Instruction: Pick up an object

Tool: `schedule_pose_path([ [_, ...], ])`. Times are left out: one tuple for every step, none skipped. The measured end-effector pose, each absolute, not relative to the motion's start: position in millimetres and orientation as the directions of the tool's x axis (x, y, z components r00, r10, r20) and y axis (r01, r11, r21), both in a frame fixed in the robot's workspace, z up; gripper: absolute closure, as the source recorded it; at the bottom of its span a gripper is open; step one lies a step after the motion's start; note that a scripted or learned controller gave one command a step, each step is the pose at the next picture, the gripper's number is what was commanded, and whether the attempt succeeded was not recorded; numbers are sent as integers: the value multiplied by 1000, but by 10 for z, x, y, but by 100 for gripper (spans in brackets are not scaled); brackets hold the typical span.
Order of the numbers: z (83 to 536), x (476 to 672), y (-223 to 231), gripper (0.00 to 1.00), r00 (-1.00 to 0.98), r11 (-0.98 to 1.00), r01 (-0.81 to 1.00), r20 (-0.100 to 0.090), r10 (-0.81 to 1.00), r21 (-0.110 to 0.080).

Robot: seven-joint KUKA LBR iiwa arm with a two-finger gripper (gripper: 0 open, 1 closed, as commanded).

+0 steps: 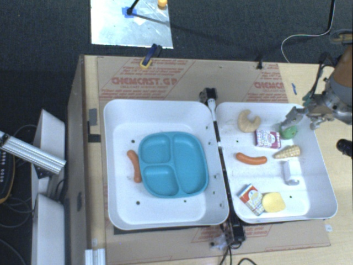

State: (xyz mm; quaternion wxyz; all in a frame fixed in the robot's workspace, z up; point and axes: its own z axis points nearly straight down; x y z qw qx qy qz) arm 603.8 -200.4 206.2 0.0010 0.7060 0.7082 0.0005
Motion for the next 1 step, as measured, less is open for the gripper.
schedule_pose_path([
  [902, 6305, -2073, 0, -5, 5, 1000, -4, 1000, 11],
])
